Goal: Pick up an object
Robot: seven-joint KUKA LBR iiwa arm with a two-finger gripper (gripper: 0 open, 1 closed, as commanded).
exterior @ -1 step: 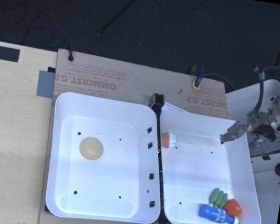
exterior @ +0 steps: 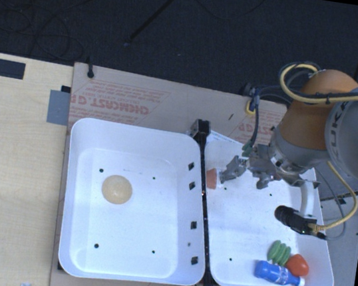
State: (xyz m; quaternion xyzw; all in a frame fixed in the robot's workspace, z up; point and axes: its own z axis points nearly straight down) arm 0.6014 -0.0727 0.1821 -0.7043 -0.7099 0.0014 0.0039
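My gripper (exterior: pixel 248 172) hangs over the upper part of the right bin (exterior: pixel 246 230), its two grey fingers spread apart with nothing between them. A small pink-orange object (exterior: pixel 211 178) lies just left of the gripper, against the divider between the bins. A pale yellow ball (exterior: pixel 117 189) rests in the left bin (exterior: pixel 83 238). In the right bin's lower right corner lie a blue bottle (exterior: pixel 277 274), a green object (exterior: pixel 278 252) and a red-orange object (exterior: pixel 298 264).
The grey arm with its orange band (exterior: pixel 319 107) reaches in from the upper right over the right bin. A black cable piece (exterior: pixel 295 220) hangs by the bin's right side. Black clips (exterior: pixel 198 169) line the divider between the bins.
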